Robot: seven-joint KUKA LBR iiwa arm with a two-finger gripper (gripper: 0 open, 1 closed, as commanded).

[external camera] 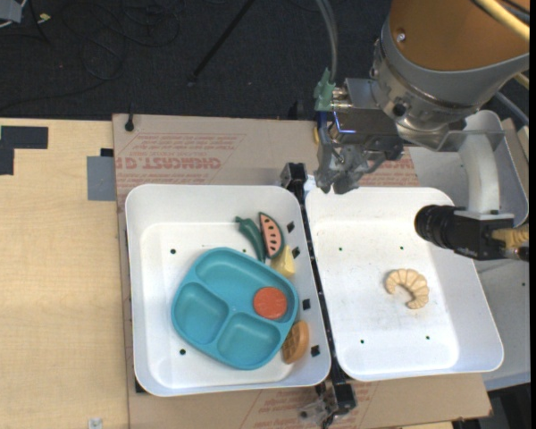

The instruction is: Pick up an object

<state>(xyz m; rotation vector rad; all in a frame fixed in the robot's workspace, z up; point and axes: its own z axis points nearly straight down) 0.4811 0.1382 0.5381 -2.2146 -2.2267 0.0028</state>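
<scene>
Though hung over the back rim of the right bin (402, 191), jaws unreadable as apart or together, seems parked high to clear its wall before reaching the croissant (407, 287).

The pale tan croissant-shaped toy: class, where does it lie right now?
In the camera view, the pale tan croissant-shaped toy lies in the right-hand shallow white bin, near its centre, apart from the blue sectioned tray in the left bin.

Smooth white plastic bins (161, 239) on matt brown cardboard (205, 155) — the teal tray (214, 315) glossy plastic.
</scene>
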